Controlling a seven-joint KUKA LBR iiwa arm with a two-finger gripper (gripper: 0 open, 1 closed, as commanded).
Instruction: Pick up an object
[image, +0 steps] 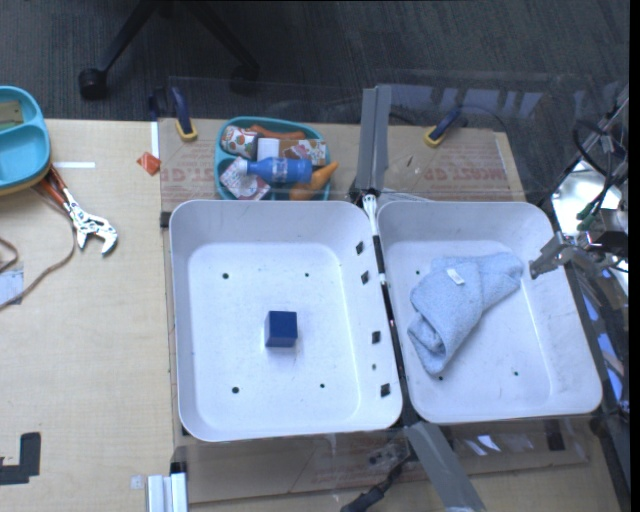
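While the gripper hangs at the right rim of the right bin, we judge the light blue towel the nearer candidate: it lies just to the gripper's left in this same bin, its top right corner almost at the tool. Its long axis runs from upper right to lower left. The blue block sits well apart, mid left bin. We cannot tell how the gripper is set.

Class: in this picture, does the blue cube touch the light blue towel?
Apart. The camera view shows the blue cube in the left bin, the towel in the right bin.
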